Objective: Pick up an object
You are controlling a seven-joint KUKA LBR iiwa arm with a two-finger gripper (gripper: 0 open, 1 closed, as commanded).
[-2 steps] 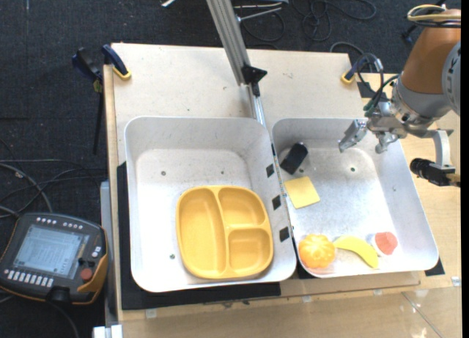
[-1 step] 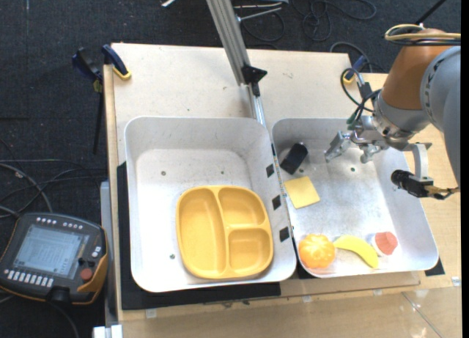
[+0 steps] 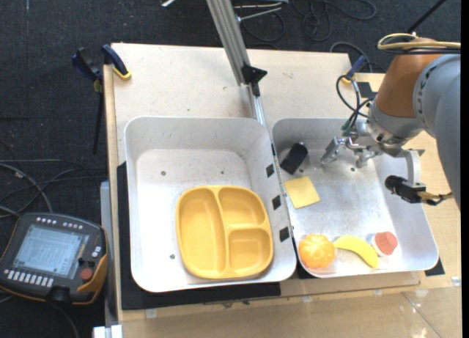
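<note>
Two white bins sit side by side on the tabletop point(image 3: 183, 72). The left bin point(image 3: 146, 146) holds a yellow plate point(image 3: 223, 232) with three little spaces — nothing is in them. The right bin point(image 3: 410, 234) has the small things to pick from: a black block point(image 3: 294, 158) near the back, a flat yellow square point(image 3: 303, 191) just in front of it, and an orange point(image 3: 317, 251), a banana point(image 3: 358, 249) and a red piece point(image 3: 385, 242) lined up at the front edge.

The pincer point(image 3: 349, 149) hangs low at the back of the right bin, close to the black block but apart from it. I cannot tell if it is open or closed — nothing shows between its tips. The black block looks the nearest thing to grab. It lies by the bin wall, so that could be tricky.
</note>
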